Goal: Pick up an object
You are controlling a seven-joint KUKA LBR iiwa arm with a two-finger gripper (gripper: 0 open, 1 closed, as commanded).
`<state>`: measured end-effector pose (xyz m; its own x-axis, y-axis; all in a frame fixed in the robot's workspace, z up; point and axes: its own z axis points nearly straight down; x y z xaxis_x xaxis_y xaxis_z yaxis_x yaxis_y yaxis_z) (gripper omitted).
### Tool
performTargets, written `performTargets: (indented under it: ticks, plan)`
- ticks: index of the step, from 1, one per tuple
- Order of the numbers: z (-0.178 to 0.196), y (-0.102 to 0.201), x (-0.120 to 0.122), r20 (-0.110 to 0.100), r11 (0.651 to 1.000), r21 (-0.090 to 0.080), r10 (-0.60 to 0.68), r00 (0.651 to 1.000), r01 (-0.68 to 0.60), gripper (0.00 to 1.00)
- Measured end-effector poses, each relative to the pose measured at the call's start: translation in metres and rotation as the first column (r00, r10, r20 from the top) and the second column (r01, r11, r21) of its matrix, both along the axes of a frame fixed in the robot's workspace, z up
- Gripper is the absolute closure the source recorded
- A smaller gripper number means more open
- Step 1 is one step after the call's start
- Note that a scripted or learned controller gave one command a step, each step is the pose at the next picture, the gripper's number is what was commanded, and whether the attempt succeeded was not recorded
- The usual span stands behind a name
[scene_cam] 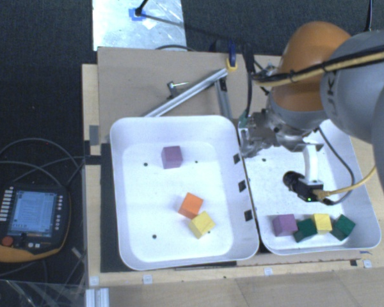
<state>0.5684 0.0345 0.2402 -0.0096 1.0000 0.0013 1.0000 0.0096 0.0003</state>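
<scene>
In the left bin (131, 235) a purple cube (171, 157) lies toward the back. An orange cube (191, 204) touches a yellow cube (202, 224) nearer the front. Along the front of the right bin (365, 229) sit a purple cube (284, 224), a dark green cube (303, 229), a yellow cube (322, 222) and another green cube (343, 226), close together. My gripper (248, 141) hangs over the back left corner of the right bin, beside the wall between the bins, under the orange-banded wrist (310, 50). No cube is visible at it.
A black cable-fed device (301, 185) hangs from the arm over the middle of the right bin. A metal bar (192, 89) lies on the board behind the left bin. A teach pendant (29, 219) rests on the floor to the left.
</scene>
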Motion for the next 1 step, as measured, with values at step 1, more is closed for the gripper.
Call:
performTargets:
  ticks: [1]
  plan:
    - [-0.0120, 0.0583, -0.0083, -0.001, 1.000, 0.001, 0.002, 1.000, -0.002, 1.00]
